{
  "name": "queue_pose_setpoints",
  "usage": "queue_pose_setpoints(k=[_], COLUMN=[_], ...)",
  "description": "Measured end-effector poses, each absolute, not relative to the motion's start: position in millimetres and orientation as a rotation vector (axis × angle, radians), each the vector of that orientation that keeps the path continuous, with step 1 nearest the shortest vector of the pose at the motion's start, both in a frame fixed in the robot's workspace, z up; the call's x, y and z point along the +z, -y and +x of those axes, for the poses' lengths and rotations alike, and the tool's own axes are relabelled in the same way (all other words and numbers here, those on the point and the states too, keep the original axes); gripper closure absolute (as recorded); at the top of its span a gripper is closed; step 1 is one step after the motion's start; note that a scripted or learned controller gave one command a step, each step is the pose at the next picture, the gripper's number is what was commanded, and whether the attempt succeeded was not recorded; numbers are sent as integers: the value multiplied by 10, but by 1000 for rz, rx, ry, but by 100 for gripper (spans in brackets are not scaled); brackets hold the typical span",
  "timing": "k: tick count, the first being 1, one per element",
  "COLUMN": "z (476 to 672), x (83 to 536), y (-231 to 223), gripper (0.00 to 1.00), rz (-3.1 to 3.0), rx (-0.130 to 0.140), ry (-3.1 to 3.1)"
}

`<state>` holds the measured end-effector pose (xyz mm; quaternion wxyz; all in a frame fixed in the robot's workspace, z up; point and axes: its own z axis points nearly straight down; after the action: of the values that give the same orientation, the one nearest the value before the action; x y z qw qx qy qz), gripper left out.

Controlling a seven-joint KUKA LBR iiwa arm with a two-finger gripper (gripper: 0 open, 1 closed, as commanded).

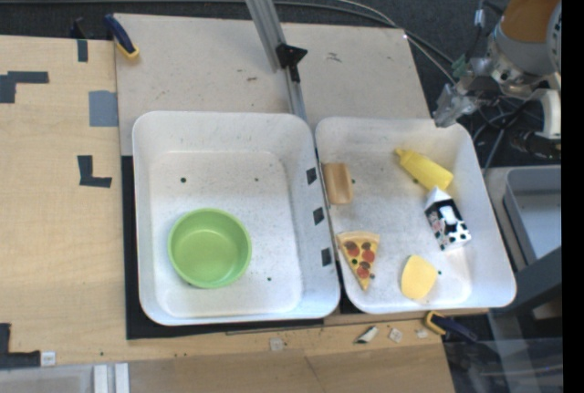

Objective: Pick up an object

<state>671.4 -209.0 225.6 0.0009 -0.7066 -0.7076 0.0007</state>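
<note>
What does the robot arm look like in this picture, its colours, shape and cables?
The arm comes in at the upper right corner. It has an orange band above a rounded grey wrist section. Below the wrist, the gripper is a small grey metallic piece that narrows toward its tip. Thin dark cables hang around the wrist and run down beside it. I can read no markings on it.

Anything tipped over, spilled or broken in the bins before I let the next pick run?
Nothing stands out. The green bowl sits upright in the left bin. In the right bin, the yellow bottle, the black-and-white carton, the pizza slice, the brown block and the yellow piece lie apart, unspilled.
</note>
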Motion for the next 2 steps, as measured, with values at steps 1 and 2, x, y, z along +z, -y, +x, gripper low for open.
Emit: queue_pose_setpoints(k=[1, 2], z=[6714, 6733], x=[2255, 1603], y=[2090, 2020], gripper=[0, 0], rz=[-2219, -2214], rx=[2, 9], ry=[2222, 2220])
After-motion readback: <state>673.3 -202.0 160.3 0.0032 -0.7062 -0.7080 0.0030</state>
